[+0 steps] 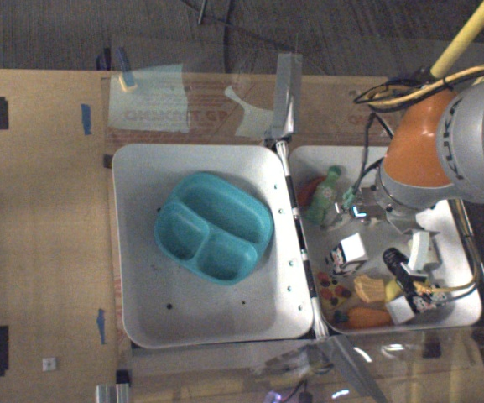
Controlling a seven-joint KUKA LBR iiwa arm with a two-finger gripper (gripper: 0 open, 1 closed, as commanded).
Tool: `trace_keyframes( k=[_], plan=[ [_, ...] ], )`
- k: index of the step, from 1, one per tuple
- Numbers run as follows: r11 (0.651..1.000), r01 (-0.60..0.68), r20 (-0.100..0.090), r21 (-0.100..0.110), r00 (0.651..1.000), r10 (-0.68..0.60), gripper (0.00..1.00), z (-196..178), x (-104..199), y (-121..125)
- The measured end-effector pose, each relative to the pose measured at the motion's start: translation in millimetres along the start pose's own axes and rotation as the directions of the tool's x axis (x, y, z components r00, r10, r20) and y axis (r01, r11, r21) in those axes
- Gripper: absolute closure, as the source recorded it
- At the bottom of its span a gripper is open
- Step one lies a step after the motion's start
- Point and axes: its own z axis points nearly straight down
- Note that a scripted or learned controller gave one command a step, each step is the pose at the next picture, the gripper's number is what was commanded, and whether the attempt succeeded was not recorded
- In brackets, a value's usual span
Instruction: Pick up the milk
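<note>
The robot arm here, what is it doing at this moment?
The grey and orange arm reaches over the right bin, which holds small food items, among them a small white milk carton. Its task is to pick up the milk, which lies in the bin, not yet lifted. The left bin holds a teal divided plate.

teal divided plate [215, 227] in left bin [132, 250]; arm [443, 145] over right bin [468, 309].

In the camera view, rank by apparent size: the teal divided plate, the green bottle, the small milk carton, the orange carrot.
1. Teal plate, by far largest.
2. Green bottle.
3. Milk carton and carrot: they look too alike to rank.
</note>
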Motion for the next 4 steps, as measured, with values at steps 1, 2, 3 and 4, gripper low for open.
trace_keyframes(
  k=[1, 2, 3, 4],
  plan=[
    [1.000, -0.004, 0.007, -0.008, 1.000, 0.004, 1.00, -12, -4, 2],
    [0.991, -0.136, 0.000, -0.004, 0.991, 0.136, 1.00, -2, -44, -74],
    [0.991, -0.133, -0.002, -0.003, 0.991, 0.132, 0.00, -1, -41, -74],
    [0.947, -0.322, 0.003, -0.001, 0.947, 0.322, 0.00, 0, -1, -12]
  ],
)
